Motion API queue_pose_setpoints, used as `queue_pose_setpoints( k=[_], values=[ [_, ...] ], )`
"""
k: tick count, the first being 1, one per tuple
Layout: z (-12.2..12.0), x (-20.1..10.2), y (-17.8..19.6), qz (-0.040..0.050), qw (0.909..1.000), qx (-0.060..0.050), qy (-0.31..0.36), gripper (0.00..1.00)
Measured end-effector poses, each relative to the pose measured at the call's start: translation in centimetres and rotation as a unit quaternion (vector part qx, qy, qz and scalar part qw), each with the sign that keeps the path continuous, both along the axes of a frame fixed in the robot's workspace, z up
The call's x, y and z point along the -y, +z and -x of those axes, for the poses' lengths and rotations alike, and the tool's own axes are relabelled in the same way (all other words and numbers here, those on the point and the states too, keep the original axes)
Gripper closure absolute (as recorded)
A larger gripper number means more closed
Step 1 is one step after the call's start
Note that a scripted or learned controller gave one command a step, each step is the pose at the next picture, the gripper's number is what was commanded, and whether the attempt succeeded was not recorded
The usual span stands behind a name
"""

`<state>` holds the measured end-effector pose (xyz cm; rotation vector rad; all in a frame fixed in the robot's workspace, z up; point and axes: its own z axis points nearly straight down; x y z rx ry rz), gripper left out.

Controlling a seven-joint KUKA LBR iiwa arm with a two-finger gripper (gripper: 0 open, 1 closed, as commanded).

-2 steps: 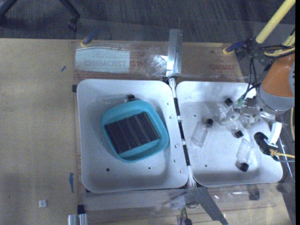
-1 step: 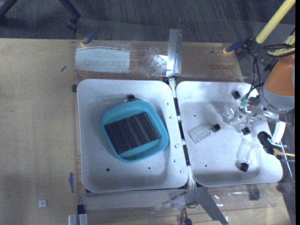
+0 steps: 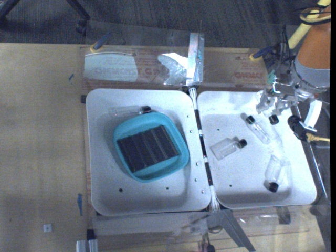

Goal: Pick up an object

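A single fixed camera is looking down at a slant from above the bench, taking in both bins: the left bin (image 3: pixel 100 193) lying far leftward of the gripper (image 3: pixel 273 103), the right bin (image 3: pixel 299 193) spreading below it.

Dim workshop corner, shot from above

The desk (image 3: pixel 37 140) is plain light wood and fills the left side of the frame, with a few small blue marks on it. Along the top there's dark grey carpet floor (image 3: pixel 157 4), and black tripod legs (image 3: pixel 63 1) splay across it in the upper left. Lighting is low and kinda bluish overall.
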<state>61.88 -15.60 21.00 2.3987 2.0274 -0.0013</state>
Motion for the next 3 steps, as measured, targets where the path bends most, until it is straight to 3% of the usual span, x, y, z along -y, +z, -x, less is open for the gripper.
queue_pose_setpoints(
  k=[2,3],
  values=[
    [-0.2,-0.2,2.0,0.0027,1.0,0.002,0.003,1.0],
    [-4.8,-1.3,1.8,0.0005,0.9979,0.001,-0.064,1.0]
  ],
)
